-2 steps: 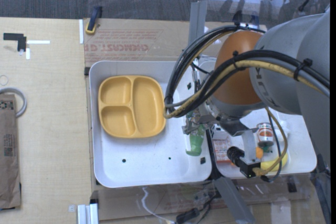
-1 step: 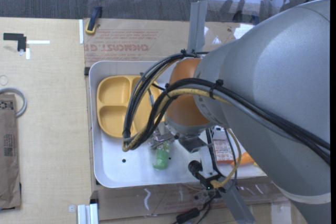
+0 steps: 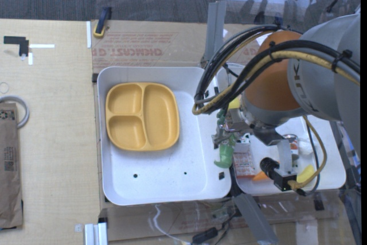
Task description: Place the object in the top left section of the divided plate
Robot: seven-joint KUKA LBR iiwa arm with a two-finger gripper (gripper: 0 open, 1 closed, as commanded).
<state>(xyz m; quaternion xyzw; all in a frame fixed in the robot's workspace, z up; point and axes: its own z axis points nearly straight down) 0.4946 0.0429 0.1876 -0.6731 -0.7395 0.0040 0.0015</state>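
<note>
While its long axis ran nearly up and down the camera view, tilted only slightly, the green object (image 3: 225,154) sat over the rim shared by the two bins, its upper end pointing at the gripper (image 3: 228,136) and its lower end towards the near edge of the bench. The grey arm (image 3: 321,60) reached in from the right above the right bin (image 3: 330,178), its orange band (image 3: 275,86) turned to the camera and its wrist bent down towards that shared rim, with black and yellow cables (image 3: 229,69) looping over it. The green object lay just below the gripper in the view, its upper end touching or overlapping the gripper's body; whether the gripper was apart, together or clamped on the object could not be told from this angle. A red and white carton (image 3: 243,159) lay just right of the green object. The yellow divided plate (image 3: 172,119) rested in the left bin (image 3: 160,183), well to the gripper's left, with all three sections bare.
</note>
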